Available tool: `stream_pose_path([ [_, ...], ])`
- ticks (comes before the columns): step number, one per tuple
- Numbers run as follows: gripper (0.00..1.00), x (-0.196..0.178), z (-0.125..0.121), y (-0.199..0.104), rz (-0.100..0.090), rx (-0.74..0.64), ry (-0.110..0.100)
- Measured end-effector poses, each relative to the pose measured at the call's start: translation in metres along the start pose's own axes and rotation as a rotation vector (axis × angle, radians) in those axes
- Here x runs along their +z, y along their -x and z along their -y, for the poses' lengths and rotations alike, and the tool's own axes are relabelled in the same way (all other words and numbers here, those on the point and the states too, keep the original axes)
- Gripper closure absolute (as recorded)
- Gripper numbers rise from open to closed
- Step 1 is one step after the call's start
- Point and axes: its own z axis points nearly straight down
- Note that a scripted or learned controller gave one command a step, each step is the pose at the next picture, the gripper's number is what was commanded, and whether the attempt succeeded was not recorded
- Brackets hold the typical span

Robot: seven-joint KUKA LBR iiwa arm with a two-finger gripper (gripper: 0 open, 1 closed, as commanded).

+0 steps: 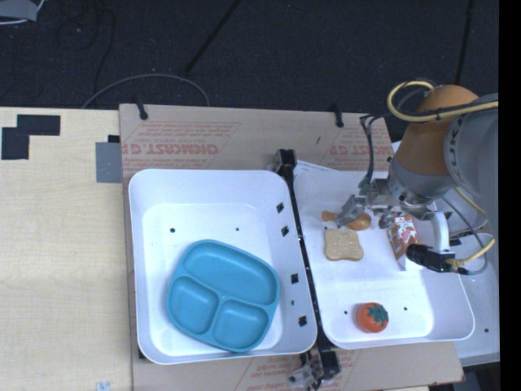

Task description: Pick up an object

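Observation:
My gripper [353,211] hangs low over the back part of the right bin [423,320], on the grey arm with its orange band that comes in from the right. Just under and beside it lies a small orange-brown piece [359,221], and another small bit [329,216] lies to its left; I cannot see whether the gripper touches either. A slice of toast [343,245] lies flat just in front of the gripper. A red-brown packet [401,239] sits to the right, beneath the wrist. A red tomato [371,317] rests near the bin's front edge.
The left bin [146,218] holds a blue divided plate [221,294]. A black ridge [295,243] separates the two bins. Cables [456,255] trail off the wrist over the right bin's right side. Brown cardboard [212,141] lies under both bins.

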Motion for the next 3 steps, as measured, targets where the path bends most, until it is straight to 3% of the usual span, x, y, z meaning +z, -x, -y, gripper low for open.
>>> stream_pose_path([
  [1,0.00,0.025,-0.002,-0.001,0.000,0.000,0.008],
  [2,1.00,0.012,-0.004,-0.001,-0.001,0.000,0.014],
  [3,1.00,-0.032,-0.008,0.003,0.002,-0.001,0.009],
])
